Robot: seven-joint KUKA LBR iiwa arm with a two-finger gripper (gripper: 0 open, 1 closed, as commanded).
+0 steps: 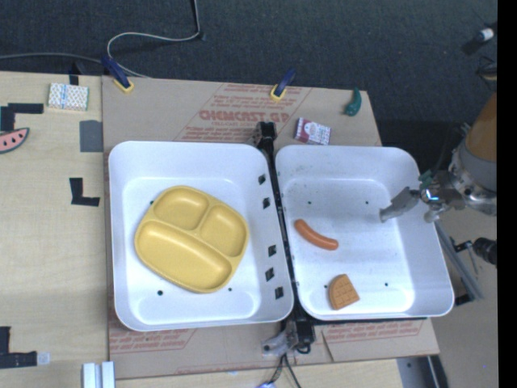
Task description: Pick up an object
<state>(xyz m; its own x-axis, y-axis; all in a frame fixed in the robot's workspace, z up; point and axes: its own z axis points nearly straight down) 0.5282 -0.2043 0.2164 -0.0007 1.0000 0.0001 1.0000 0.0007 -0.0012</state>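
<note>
We see the arm (477, 164) entering from the right edge of the camera view, its grey wrist bent toward the right bin (404, 297), with part of the orange band showing above the wrist. The pincer (400, 204) hangs over the right bin's right-hand part, a grey finger (396, 208) slanting down and to the left; we cannot tell how far the pincer is open, and we see nothing between its fingers.

Two shallow white bins with rounded corners sit side by side on a sheet of brown cardboard (234, 115) printed in red, which lies on the pale wood worktop (48, 217). The right bin's floor is finely speckled. In it lie two things: one sausage (316, 235), smooth, reddish-orange and slightly curved, near the middle of the floor, and one slice of toast (342, 292), tan with a rounded top, near the front wall. Both lie well apart from the pincer, to its left and below in the view.

The left bin (129, 297) holds one yellow plastic tray (191, 238), glossy, rounded, and divided into three compartments.

Two yellow-and-blue clamps (118, 73) grip the cardboard's far edge, the second (283, 86) further right. A small red-and-white packet (311, 132) lies just behind the right bin, and a green item (354, 102) lies at the cardboard's far right corner. On the worktop at left we note a small white checked pad (68, 97), a pink slice-shaped piece (11, 140) and several black tape marks (79, 191).
</note>
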